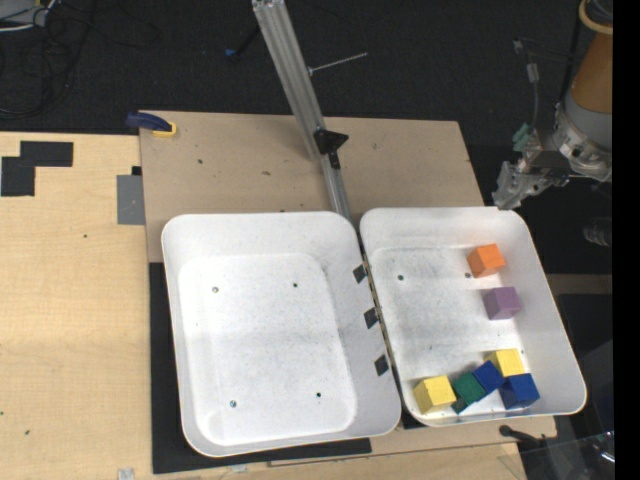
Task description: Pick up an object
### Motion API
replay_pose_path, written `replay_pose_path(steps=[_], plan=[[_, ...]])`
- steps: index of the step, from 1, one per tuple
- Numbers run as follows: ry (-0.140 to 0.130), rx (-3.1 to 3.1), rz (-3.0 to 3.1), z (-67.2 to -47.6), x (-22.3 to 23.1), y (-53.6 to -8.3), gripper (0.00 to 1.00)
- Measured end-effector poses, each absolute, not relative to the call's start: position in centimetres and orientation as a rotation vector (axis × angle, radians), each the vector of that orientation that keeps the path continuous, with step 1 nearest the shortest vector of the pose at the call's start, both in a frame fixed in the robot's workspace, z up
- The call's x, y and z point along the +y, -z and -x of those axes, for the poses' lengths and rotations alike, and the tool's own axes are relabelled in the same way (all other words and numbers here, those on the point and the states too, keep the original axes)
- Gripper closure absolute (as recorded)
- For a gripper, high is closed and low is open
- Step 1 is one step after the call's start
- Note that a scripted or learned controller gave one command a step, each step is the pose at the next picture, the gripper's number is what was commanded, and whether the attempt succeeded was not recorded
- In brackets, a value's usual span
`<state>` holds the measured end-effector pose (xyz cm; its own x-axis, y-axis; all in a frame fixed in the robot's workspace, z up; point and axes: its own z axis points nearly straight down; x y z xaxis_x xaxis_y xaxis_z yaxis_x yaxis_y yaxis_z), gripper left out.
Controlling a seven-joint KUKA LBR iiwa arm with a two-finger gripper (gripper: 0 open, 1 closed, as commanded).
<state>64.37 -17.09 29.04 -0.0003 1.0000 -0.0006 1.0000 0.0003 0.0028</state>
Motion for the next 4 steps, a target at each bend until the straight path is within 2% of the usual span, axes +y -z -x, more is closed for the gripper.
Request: replay_pose_path(steps=[1,3,4], plan=[[0.003,2.23,-2.221,-61.9,-11.7,-27.3,1.0],[0.004,2.23,-2.221,-57.3,-2.6,-27.0,1.0],[0.005,2.229,-2.222,-55.9,1.3,-25.3,1.0]])
